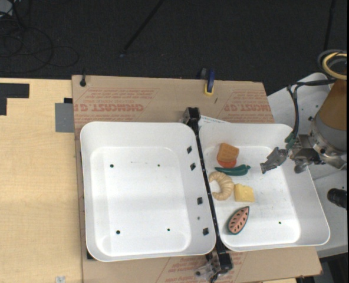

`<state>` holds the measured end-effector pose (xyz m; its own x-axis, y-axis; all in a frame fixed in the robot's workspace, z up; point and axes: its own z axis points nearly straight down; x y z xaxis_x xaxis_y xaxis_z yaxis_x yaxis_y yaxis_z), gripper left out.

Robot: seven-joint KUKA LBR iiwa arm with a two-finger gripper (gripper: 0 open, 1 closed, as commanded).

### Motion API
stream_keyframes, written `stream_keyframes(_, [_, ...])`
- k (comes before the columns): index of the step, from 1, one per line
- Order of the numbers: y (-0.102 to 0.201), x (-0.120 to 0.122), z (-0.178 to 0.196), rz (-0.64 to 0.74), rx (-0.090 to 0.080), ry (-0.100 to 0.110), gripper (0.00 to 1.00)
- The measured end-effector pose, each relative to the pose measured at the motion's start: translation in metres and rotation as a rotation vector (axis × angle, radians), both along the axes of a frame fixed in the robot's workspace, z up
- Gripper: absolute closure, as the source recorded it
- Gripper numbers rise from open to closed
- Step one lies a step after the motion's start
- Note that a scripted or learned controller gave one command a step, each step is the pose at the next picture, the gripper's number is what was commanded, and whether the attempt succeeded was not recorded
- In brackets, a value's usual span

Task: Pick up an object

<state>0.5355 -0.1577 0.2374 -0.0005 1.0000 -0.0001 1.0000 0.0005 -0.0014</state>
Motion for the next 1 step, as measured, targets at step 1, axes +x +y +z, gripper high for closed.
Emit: stream_keyframes(1, [-0.0008, -0.0002, 0.0094, 0.0, 0.001, 0.002, 1.0])
